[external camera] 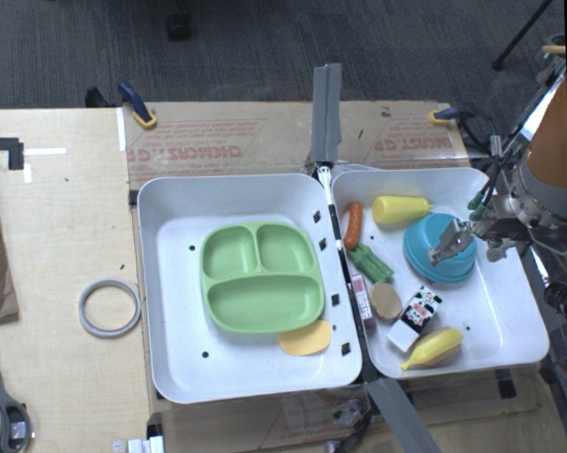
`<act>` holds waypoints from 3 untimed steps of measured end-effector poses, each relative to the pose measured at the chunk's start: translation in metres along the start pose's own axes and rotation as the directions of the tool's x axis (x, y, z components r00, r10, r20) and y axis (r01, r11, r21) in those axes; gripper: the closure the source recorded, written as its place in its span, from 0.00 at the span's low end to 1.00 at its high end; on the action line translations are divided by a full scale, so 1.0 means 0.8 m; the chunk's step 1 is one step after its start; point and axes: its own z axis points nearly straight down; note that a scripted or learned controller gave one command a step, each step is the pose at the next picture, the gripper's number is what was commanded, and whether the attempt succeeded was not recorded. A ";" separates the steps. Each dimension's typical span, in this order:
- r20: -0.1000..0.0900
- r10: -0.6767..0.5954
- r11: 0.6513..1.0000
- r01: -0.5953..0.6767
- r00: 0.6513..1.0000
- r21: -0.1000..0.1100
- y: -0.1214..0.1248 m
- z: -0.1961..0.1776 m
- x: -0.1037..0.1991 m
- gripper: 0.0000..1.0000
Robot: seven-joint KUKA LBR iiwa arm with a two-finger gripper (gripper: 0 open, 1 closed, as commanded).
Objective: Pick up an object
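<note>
Two white bins sit side by side; the gripper [450, 245] hovers over the blue bowl [439, 250] in the right bin [513, 338], its fingers slightly parted with nothing between them. Beside the bowl lie a yellow cone [400, 208], an orange carrot [353, 224], a green piece [370, 263] and a banana [432, 349]. The bowl's smooth curved wall may slip from the pinch, I judge, or tip against the cone.

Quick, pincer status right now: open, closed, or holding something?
Pincer: over the blue bowl in the right bin; open or closed cannot be told, and nothing is visibly held.
</note>
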 end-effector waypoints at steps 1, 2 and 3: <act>-0.001 0.272 0.962 -0.272 0.962 0.003 0.047 0.147 -0.064 0.00; -0.003 0.250 0.968 -0.250 0.968 -0.006 -0.009 0.214 -0.077 0.00; -0.001 0.422 0.907 -0.422 0.907 -0.001 0.073 0.243 -0.079 0.00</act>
